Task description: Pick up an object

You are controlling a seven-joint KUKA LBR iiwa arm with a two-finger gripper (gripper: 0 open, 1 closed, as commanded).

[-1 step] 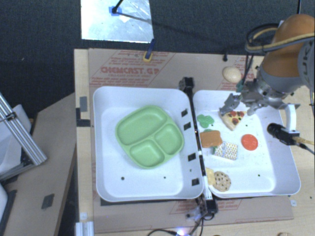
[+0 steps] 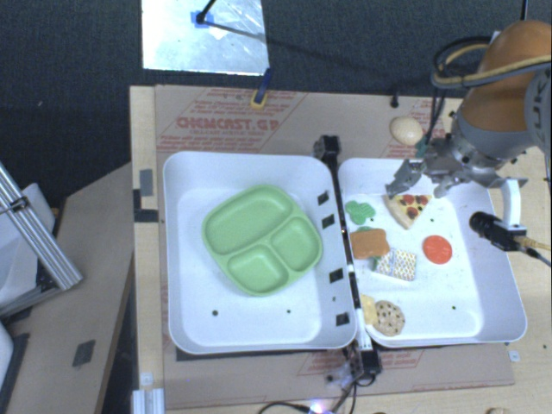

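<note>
Camera view, looking down on a wooden bench (image 2: 216, 110) bearing two shallow white plastic bins side by side. Left bin (image 2: 185, 317): holds one pale green compartment tray (image 2: 261, 238), glossy, rounded in outline, with three recesses, lying near the bin's centre. Right bin (image 2: 483, 304): holds small toy foods. Item one, a wedge-shaped pizza slice (image 2: 409, 209), tan with red spots, at 12 o'clock of the bin. Item two, a green leafy piece (image 2: 360, 211), at 10 o'clock against the dividing wall. Item three, a brown bread-like slab (image 2: 370, 244), just below the green piece. Item four, a pale patterned square wafer (image 2: 397, 264), near centre, touching or just beside the brown slab. Item five, a flat red disc (image 2: 437, 249), at 3 o'clock of the wafer. Item six, a round speckled cookie (image 2: 388, 317), at 7 o'clock of the bin. Off-bin: a smooth cream egg-shaped object (image 2: 405, 129) on the bench at 12 o'clock of the right bin. Gripper (image 2: 427, 182): grey metal, its fingers spread wide and holding nothing, poised over the pizza slice with one finger to either side of it.
</note>
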